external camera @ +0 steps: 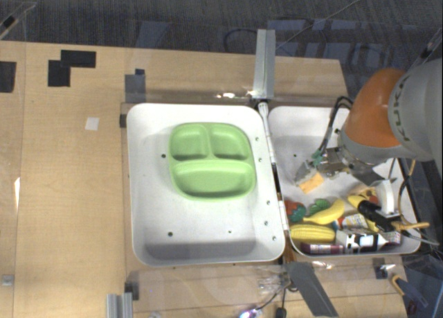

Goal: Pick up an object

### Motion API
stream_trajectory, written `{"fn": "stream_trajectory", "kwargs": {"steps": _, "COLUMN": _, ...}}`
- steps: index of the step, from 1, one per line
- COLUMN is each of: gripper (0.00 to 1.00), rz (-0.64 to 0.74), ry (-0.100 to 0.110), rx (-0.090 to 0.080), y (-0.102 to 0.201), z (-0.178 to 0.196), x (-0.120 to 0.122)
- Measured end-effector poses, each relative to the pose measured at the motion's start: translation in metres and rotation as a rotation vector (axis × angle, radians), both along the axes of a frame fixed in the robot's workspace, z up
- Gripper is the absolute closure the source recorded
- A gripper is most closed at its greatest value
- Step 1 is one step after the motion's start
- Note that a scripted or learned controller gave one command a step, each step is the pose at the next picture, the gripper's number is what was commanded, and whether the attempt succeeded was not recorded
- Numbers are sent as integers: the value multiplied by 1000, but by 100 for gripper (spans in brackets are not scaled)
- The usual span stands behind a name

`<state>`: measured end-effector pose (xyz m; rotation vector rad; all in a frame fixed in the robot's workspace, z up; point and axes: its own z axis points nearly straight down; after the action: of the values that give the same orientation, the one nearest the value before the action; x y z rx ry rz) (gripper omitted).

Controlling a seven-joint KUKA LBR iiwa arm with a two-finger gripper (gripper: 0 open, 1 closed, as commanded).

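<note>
black marker (363, 242) | label unreadable | tool (309, 168) above yellow wedge (311, 183)

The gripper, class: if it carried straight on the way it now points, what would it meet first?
The gripper points down and left in the right bin. The pale orange wedge lies just below its tips, so it probably meets that first, though depth is hard to judge from this slanted view.
</note>
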<state>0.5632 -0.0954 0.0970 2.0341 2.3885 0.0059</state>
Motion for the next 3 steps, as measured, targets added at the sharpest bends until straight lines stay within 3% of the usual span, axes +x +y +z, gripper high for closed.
{"fn": "stream_trajectory", "kwargs": {"steps": 1, "gripper": 100, "rz": 2, "ry": -15, "rx": -1, "y": 0, "z": 17, "x": 5}}
{"fn": "stream_trajectory", "kwargs": {"steps": 2, "gripper": 100, "rz": -344, "ry": -17, "rx": 5, "y": 10, "z": -2, "x": 62}}
{"fn": "stream_trajectory", "kwargs": {"steps": 3, "gripper": 100, "rz": -47, "ry": -10, "rx": -3, "y": -31, "z": -6, "x": 15}}
